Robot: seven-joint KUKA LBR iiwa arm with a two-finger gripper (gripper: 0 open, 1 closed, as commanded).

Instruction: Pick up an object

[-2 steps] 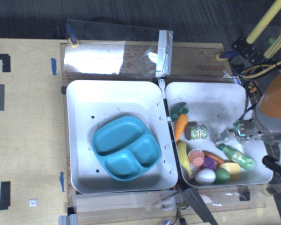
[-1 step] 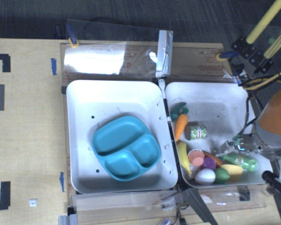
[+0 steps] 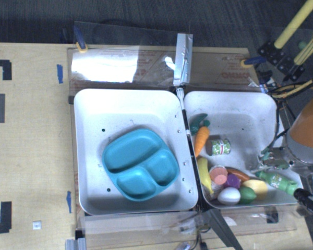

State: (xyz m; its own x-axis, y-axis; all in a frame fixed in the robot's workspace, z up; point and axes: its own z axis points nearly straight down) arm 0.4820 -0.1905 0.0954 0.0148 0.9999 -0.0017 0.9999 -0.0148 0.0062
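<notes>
camera view looks down at a slant on two white bins set side by side on the wooden surface (image 3: 31,155). the left bin (image 3: 88,139) carries a blue divided plate (image 3: 140,163). the right bin (image 3: 240,113) carries a heap of toy food along its lower edge, toward the lower right of the frame.

the arm (image 3: 305,134) reaches in from the right edge, orange band showing, and the end effector (image 3: 274,160) sits low over the right side of the right bin, just above the heap. whether it is spread or pressed together i cannot tell; the metal parts blur into the bin wall, and nothing shows pinched in it.

by my reading the step in hand is the approach: the arm is placed over the pile but no object is lifted yet. the next move calls for settling on one piece and coming down squarely, since the pieces crowd each other and a slanted descent would likely nudge neighbours.

candidates near the tool: a green bottle-like piece (image 3: 279,182) lying at the bin's lower right, touching a yellow lemon shape (image 3: 256,185). further left lie a green round piece (image 3: 247,194), a white egg (image 3: 229,195), a purple piece (image 3: 233,180), a pink round piece (image 3: 218,174), a yellow banana (image 3: 203,174) along the bin's left wall, an orange carrot (image 3: 201,138) above it, and a small tin can (image 3: 219,147) standing apart from the pile.
</notes>
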